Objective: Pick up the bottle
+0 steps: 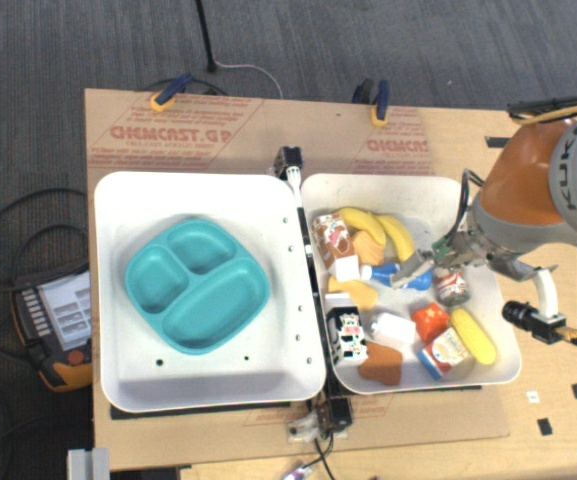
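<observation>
A small blue-and-white bottle [389,272] lies among the toy foods in the middle of the right bin [488,373], partly covered by its neighbours. My gripper [420,268] is lowered into that bin from the right, its grey tip just right of the bottle and touching or nearly touching it. The view does not reveal whether anything is held. Behind the gripper, the orange band of the arm [533,183] hangs over the bin's right rim.
Crowding the bottle are bananas [380,231], a snack packet [330,236], a cheese wedge [354,291], a cow-print carton [346,334], a small can [451,287], a red fruit [430,320] and a yellow fruit [474,337]. The left bin [118,368] holds a teal divided plate [198,283].
</observation>
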`<state>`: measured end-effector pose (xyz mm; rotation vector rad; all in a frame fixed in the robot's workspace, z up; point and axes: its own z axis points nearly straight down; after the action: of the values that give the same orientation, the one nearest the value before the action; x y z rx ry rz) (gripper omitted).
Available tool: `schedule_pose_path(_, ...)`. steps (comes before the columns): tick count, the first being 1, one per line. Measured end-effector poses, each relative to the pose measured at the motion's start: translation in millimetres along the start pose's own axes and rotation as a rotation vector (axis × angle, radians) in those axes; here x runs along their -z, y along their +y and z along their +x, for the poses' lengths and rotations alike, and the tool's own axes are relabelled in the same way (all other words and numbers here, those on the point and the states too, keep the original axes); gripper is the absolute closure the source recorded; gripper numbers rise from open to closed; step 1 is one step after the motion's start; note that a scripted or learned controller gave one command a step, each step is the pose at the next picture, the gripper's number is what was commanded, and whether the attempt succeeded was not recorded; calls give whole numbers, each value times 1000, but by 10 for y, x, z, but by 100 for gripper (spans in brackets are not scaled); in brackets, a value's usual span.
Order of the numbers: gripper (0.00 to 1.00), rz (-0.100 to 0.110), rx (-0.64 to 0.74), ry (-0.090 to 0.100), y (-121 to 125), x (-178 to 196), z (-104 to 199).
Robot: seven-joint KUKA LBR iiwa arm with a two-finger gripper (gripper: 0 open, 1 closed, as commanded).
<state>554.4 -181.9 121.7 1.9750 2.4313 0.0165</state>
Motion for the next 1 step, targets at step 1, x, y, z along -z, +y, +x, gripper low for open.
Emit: schedule_pose_path(1, 0, 0, -244, -12, 31, -303, 580)
